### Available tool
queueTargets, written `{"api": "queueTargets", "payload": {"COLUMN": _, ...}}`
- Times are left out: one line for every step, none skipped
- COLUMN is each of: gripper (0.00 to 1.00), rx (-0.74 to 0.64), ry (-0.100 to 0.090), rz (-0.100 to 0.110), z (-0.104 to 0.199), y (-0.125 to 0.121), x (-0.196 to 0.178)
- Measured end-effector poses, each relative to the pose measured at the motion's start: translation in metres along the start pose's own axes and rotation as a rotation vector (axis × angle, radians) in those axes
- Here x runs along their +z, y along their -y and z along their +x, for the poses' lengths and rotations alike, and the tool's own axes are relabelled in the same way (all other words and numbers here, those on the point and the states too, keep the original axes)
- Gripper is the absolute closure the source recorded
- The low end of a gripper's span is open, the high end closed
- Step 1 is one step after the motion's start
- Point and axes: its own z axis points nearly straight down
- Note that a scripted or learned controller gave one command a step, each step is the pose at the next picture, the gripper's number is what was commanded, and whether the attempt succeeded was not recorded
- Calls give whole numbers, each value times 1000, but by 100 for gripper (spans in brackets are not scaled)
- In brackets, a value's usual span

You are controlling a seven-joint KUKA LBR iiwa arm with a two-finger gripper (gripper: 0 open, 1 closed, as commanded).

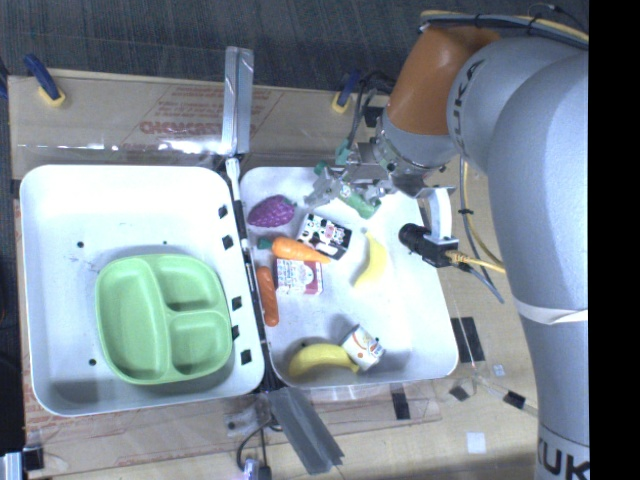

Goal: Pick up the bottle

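- The tool (pixel 345 183) hangs low over the far part of the right bin (pixel 425 318), reached in from the right. Its metal fingers (pixel 328 175) are spread apart with nothing between them, so it is open and empty.
- Just beside the tool on its right lies a small green piece (pixel 365 206), too unclear to name.
- Which item is the bottle I cannot say for sure. My guess is the small white container with a red and orange label (pixel 364 348), lying on its side at the near edge of the same bin, well apart from the tool and touching the tip of a banana (pixel 318 358). If so, the tool sits over the wrong end of the bin.
- Close below the tool, toward the near side, are a purple bunch of grapes (pixel 272 211) and a black-and-white patterned carton (pixel 326 234). The carton leans on an orange carrot (pixel 296 250).
- Further out lie a white and red packet (pixel 298 278), a reddish sausage (pixel 267 294) along the bin's left wall, and a second yellow banana (pixel 373 261) toward the arm side.
- The things lie loose and mixed, likely tipped in as clutter.
- The left bin (pixel 60 218), well away from the tool, holds a green divided tray (pixel 165 318) lying flat with nothing in its compartments.
- Both bins rest on the counter (pixel 130 103), which is covered with cardboard.
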Motion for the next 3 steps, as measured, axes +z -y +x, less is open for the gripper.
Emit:
{"api": "queueTargets", "payload": {"gripper": 0, "rx": -36, "ry": 2, "rz": -14, "z": -47, "y": -34, "x": 79}}
{"api": "queueTargets", "payload": {"gripper": 0, "rx": 32, "ry": 1, "rz": -13, "z": -90, "y": -34, "x": 105}}
{"api": "queueTargets", "payload": {"gripper": 100, "rx": 27, "ry": 1, "rz": -4, "z": -89, "y": -32, "x": 97}}
